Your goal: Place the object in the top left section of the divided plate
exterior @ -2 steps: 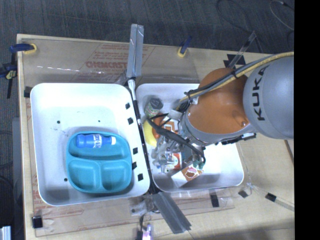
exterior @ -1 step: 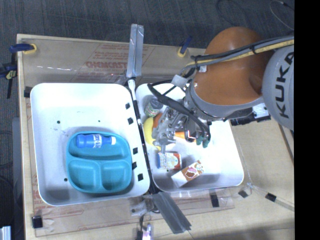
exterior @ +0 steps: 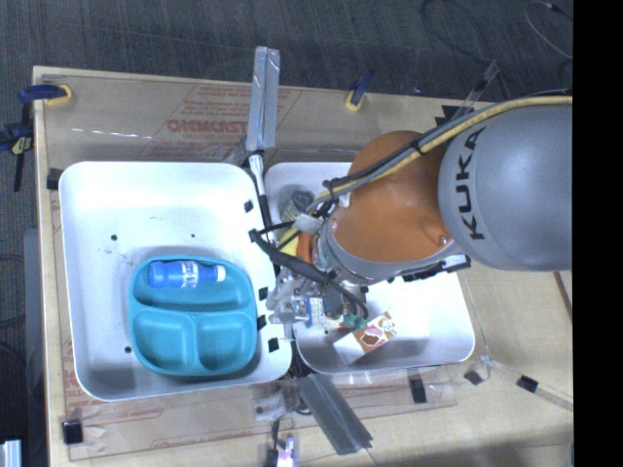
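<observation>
Here, a blue bottle [exterior: 185,273] laid in the top section of the blue divided plate [exterior: 195,343], left bin [exterior: 97,212], arm [exterior: 428,202] lowered over right bin [exterior: 443,324], small packet [exterior: 373,332] beneath, gripper [exterior: 310,305] grip state obscured, bare floor left around plate.

The large grey rounded arm housing [exterior: 511,188] bears "KUKA" in black capitals (running vertically along its side). Faded red lettering on the pale wooden bench board [exterior: 209,115] is too blurred to read.
</observation>
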Controlling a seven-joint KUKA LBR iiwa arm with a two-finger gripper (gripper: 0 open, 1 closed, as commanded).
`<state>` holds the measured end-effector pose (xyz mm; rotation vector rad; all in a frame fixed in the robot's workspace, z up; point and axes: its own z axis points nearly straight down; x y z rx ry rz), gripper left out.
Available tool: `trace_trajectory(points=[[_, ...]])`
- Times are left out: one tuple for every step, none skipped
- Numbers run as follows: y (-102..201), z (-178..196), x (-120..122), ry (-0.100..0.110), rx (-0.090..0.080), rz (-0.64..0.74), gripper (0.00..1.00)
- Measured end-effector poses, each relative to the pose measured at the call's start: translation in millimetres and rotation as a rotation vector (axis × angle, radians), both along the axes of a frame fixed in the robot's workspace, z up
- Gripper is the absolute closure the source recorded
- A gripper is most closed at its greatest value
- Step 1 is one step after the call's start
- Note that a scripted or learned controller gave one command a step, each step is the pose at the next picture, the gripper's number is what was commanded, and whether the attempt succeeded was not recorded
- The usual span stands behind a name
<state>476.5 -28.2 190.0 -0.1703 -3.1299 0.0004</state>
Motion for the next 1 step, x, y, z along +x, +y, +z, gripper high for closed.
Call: trace_trajectory(points=[[-55.9, 117.9, 1.9, -0.006, -0.004, -0.459, 1.0]])
